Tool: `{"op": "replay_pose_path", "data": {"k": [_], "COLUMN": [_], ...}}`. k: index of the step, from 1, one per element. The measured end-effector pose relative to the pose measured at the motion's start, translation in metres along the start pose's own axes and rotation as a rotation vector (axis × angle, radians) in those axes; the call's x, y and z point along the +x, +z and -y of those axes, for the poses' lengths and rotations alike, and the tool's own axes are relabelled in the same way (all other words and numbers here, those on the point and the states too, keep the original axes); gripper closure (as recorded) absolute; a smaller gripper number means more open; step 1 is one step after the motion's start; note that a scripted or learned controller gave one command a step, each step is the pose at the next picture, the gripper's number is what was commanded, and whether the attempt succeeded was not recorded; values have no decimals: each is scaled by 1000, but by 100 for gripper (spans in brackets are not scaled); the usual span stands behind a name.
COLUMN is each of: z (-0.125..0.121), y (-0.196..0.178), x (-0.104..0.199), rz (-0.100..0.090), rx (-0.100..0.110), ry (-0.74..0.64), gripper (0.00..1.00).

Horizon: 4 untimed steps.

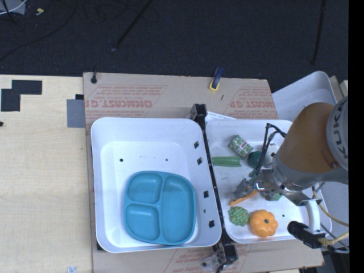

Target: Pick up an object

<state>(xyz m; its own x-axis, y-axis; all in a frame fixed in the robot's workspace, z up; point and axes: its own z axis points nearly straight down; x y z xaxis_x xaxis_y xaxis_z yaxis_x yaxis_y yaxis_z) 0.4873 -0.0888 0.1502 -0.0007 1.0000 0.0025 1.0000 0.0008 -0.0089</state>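
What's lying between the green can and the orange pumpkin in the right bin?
In the camera view, the gripper sits between the can and the pumpkin, over a carrot.

A robotics lab: a grey arm (310, 147) reaches over two white bins (105, 152) on cardboard (142, 98) atop a wooden bench (40, 169), with cables (131, 21) trailing across dark floor behind.

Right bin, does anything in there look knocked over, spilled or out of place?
Nothing stands out. The right bin holds loose toy food: a green can lying tilted, a green pod, a carrot, broccoli and an orange pumpkin. Nothing is spilled or broken.
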Motion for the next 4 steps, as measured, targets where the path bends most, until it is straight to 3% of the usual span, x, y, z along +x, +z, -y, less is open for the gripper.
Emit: {"op": "replay_pose_path", "data": {"k": [1,2,3,4], "z": [9,9,10,13], "y": [56,63,53,-8], "x": [9,8,7,3], "rz": [0,2,1,2], "rx": [1,-6,-5,-10], "ry": [0,5,12,4], "gripper": [0,0,100,100]}}
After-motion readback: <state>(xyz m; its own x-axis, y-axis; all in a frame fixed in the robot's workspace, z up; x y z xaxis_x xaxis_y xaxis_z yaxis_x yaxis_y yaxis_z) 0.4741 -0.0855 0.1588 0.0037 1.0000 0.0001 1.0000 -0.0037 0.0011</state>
